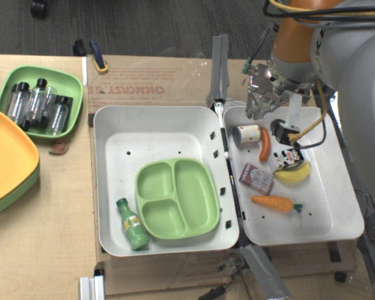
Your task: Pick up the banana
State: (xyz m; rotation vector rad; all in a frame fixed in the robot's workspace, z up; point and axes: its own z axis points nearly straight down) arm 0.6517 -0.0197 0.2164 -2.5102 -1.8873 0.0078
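The yellow banana [293, 174] lies in the right white bin [337, 217], toward its right side, touching a small cow-patterned carton [288, 158] just behind it. My gripper [259, 110] hangs over the bin's back left corner, up and left of the banana and well apart from it. It is open with nothing between its fingers. A white cylinder [248, 132] lies directly below it.
An orange-red sausage [265, 145], a pink box [257, 178] and a carrot [275, 203] share the right bin. The left bin [112, 142] holds a green divided plate [176, 199] and a green bottle [132, 225]. A green tray of bottles [40, 102] and orange plates [9, 164] sit at far left.
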